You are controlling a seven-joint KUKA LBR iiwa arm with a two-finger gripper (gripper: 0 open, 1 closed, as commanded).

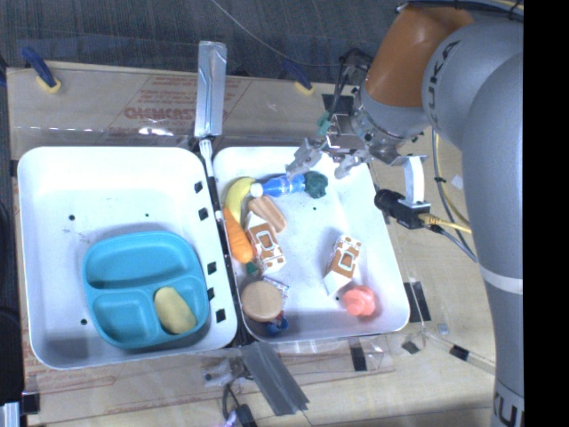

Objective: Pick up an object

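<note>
The tool point(327, 157) is hovering over the upper edge of the right bin point(391, 278), its fingers spread apart and pinching nothing. It is sitting in the approach step, the pick not yet made. Just below it, in the upper middle of the frame, a blue bottle point(283, 185) is lying beside a dark green item point(316, 183), possibly a small toy, though the view is too coarse to say. The next move is calling for a straight descent with the fingers straddling the bottle, keeping off the banana point(236, 197) crowding its left end, then closing
</note>
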